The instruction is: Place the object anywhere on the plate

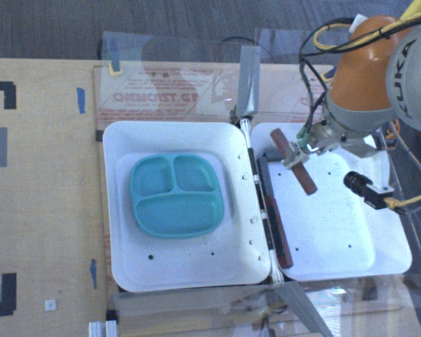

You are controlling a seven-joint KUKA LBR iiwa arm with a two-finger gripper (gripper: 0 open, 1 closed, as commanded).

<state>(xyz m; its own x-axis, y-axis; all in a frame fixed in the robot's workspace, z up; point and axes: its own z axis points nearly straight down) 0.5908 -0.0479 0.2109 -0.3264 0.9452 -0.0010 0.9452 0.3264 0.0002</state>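
**Waiting on the lift: stick in the right bin, plate bare**

Judging by how things lie, the task is at its early stage. Going from largest to smallest: the pale wooden bench [42, 209] carries two shallow white plastic bins side by side, with dark grey carpet beyond its far edge at twelve o'clock and blue and black tape marks on its bare left part. The left white bin [126, 265] holds the teal three-compartment plastic plate [175, 195] near its middle, with nothing on it. The right white bin [337, 244] sits at three o'clock from the plate, and a long dark strip [277, 227] lies along its left wall.

The grey arm with the orange band [365, 62] reaches in at about two o'clock and comes down over the right bin's far left corner. Its end effector [299, 150] sits right at the slim reddish-brown stick [295, 161], which lies slanted from eleven to five o'clock. Whether the end effector's fingers are apart, together or clamped on the stick, I cannot tell.

What is left, as I read it: securing the stick, lifting it clear, carrying it toward nine o'clock over the two inner walls, and setting it on the plate.
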